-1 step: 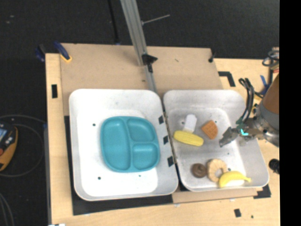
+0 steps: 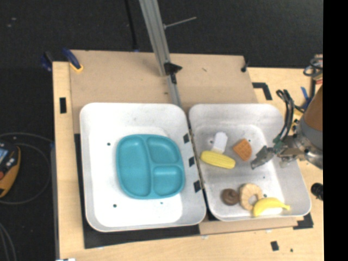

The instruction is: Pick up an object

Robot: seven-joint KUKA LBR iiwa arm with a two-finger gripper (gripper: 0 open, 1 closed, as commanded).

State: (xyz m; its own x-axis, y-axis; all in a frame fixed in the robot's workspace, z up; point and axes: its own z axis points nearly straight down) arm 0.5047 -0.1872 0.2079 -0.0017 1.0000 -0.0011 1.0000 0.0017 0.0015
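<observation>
One orange wedge lies just left of the pincer, grip state unclear.

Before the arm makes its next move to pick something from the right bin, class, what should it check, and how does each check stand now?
1. Tool over the right bin: ok.
2. Nothing between the tool's fingers: cannot tell.
3. A target close by: ok, the orange piece lies just left of the tool.
4. Orange piece apart from the corn cob and the white cup: ok, gaps show.
5. Banana free of neighbours: not ok, it touches the tan round piece.
6. Teal divided plate in the left bin, out of the way: ok.
</observation>
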